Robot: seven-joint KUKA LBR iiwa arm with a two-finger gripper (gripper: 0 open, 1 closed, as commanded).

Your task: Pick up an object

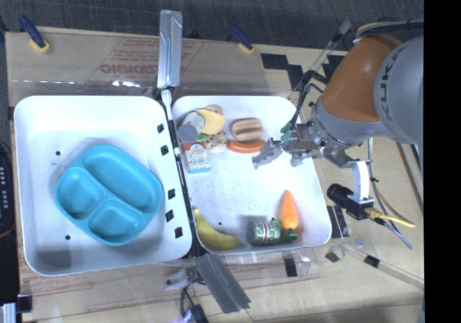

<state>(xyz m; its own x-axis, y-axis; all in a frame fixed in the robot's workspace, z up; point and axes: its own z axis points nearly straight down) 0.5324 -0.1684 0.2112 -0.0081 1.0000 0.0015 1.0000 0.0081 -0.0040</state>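
Note:
My gripper (pixel 279 155) hangs over the right side of the right bin (pixel 238 188), fingers spread and nothing between them. Left of it lie a toy hot dog (pixel 246 133), a pale banana-like piece (pixel 211 120), a small grey object (pixel 189 132) and a small printed packet (pixel 199 161). Along the bin's front edge sit a yellow banana (pixel 215 237), a green can on its side (pixel 267 231) and an orange carrot (pixel 289 211). The gripper stands above and apart from all of them.
The left bin (pixel 43 127) holds a blue divided plate (pixel 108 192). A grey divider strip (pixel 169 51) runs between the bins at the back. The arm's orange band (pixel 356 80) and cables (pixel 374 206) crowd the right bin's right rim.

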